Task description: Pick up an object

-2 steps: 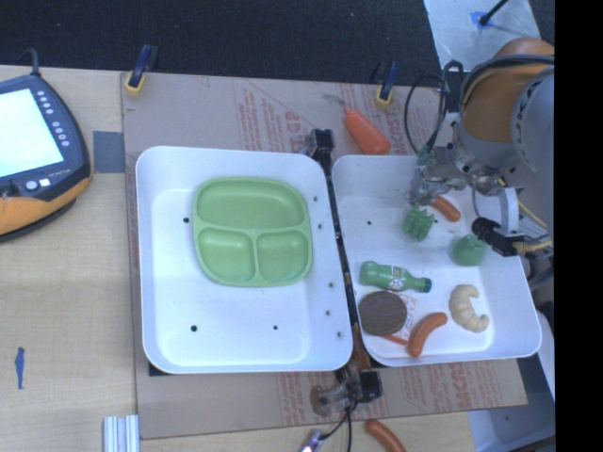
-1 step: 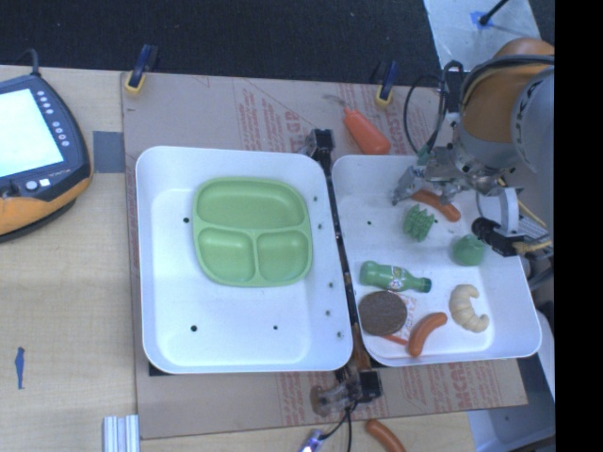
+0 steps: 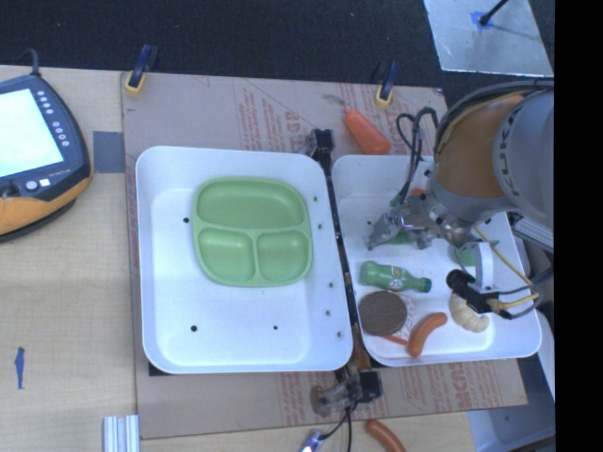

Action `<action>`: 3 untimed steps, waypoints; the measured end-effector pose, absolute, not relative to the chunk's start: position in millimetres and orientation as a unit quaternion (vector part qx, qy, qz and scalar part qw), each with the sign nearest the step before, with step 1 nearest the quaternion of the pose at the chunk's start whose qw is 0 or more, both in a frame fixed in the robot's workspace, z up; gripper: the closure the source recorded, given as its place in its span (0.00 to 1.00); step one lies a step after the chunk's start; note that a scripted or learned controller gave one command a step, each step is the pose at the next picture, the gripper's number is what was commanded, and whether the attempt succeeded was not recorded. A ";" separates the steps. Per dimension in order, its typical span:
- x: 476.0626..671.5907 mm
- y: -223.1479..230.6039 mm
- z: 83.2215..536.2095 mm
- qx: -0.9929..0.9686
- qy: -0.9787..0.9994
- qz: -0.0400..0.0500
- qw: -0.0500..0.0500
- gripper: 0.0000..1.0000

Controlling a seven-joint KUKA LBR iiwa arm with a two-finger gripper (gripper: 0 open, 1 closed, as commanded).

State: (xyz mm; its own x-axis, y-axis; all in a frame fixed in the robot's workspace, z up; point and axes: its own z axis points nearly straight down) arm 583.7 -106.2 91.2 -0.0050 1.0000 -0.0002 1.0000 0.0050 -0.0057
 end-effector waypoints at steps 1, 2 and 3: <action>656.6 -168.9 93.0 -0.706 -0.708 0.001 0.001 0.00; 596.6 -157.2 177.4 -0.706 -0.708 0.001 0.001 0.00; 641.5 -165.2 139.0 -0.705 -0.709 0.001 0.001 0.00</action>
